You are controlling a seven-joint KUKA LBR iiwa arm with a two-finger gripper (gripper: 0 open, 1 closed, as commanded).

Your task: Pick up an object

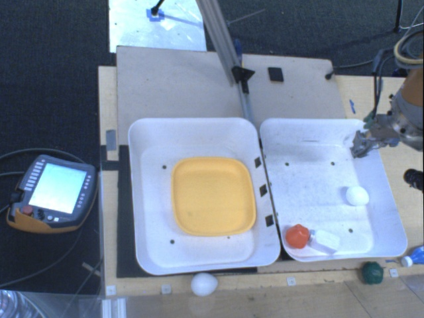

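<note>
The right bin (311, 144) holds a small white ball (356, 195) near its right wall. At its front left corner lies an orange round piece (297, 236) next to a small whitish piece (324, 242). My gripper (362, 145) hangs over the bin's far right corner, well behind the white ball and apart from it. Nothing shows in it. A square yellow plate (214, 195) lies in the middle of the left bin (149, 177).
On the bench in front of the bins lie a white egg-shaped object (204, 284), a dark green object (371, 272) and a blue item (415, 256) at the right edge. A teach pendant (50, 193) sits far left. A metal pole (222, 32) slants behind the bins.
</note>
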